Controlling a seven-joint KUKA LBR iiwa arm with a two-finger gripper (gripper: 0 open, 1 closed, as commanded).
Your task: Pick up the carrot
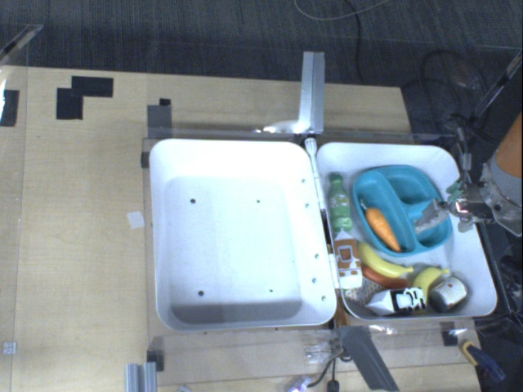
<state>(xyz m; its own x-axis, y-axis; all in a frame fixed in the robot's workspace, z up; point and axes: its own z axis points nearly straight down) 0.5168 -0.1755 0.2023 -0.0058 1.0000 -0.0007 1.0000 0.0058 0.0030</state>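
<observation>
The orange carrot (382,228) lies slanted in the left compartment of a blue divided bowl (400,184) in the right bin (482,272). My gripper (431,214) reaches in from the right and is low over the bowl's right compartment, a short way right of the carrot and apart from it. Nothing shows held in it. The grey arm runs off the view's right edge.
In the right bin, a green bottle (338,202) lies along the left wall. A small carton (347,264), a banana (386,263), a black-and-white item (404,300) and a grey round object (449,292) crowd the front. The left bin (229,147) stands beside it.
</observation>
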